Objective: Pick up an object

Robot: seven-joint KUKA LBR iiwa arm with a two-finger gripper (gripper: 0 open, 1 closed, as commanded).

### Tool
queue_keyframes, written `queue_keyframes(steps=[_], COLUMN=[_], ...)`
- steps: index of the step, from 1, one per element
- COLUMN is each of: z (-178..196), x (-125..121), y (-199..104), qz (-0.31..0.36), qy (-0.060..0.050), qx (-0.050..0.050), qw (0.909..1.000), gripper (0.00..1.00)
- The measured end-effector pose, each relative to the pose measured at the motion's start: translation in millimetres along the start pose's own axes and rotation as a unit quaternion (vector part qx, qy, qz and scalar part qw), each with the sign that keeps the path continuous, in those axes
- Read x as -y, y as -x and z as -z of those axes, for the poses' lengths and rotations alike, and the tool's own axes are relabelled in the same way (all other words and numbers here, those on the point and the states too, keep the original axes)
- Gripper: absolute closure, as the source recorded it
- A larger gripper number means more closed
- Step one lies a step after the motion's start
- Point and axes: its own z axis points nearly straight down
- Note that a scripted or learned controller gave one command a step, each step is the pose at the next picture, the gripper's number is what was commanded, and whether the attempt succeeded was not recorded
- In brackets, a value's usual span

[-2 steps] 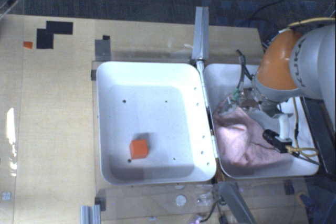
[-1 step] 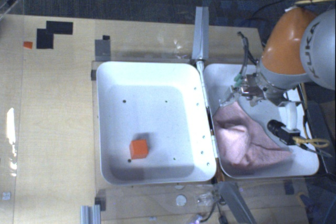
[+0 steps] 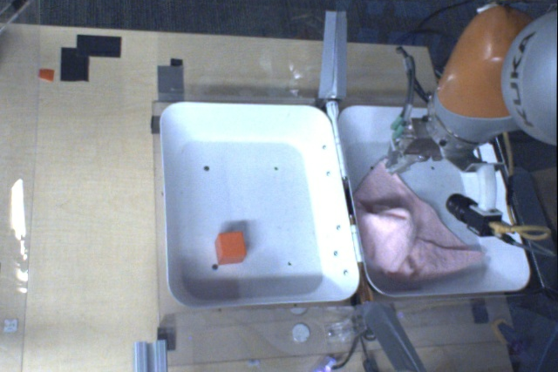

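Overhead view of two shallow white bins, left bin (image 3: 174, 187) and right bin (image 3: 510, 274), set side by side on a pale wooden bench (image 3: 78, 213). The arm (image 3: 488, 74) reaches in from the right so that the gripper (image 3: 403, 151) hangs over the back of the right bin, at the upper corner of a pink cloth (image 3: 405, 235). The cloth is soft and fuzzy. It lies crumpled across the bin's front half and narrows to a raised tip beside the gripper, which suggests it is the object targeted. Whether the jaws are apart or together cannot be told from this view, nor whether they grip the cloth. A small, rigid orange cube (image 3: 231, 247) sits near the front of the smooth left bin, well apart from the gripper.
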Motion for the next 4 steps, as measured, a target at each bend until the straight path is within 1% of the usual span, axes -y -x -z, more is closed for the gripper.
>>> queue_keyframes(steps=[1, 2, 3, 4], z=[0.0, 23.6, -101.4, -89.4], x=[0.0, 2.3, 4.7, 1.8], y=[0.0, 6.5, 49.0, 48.4], qz=[0.0, 0.086, 0.056, 0.056], qy=[0.0, -0.002, -0.004, 0.0], qx=[0.0, 0.0, 0.0, 0.001], qw=[1.0, 0.9963, 0.9985, 0.9984], gripper=[0.0, 0.0, 0.0, 1.0])
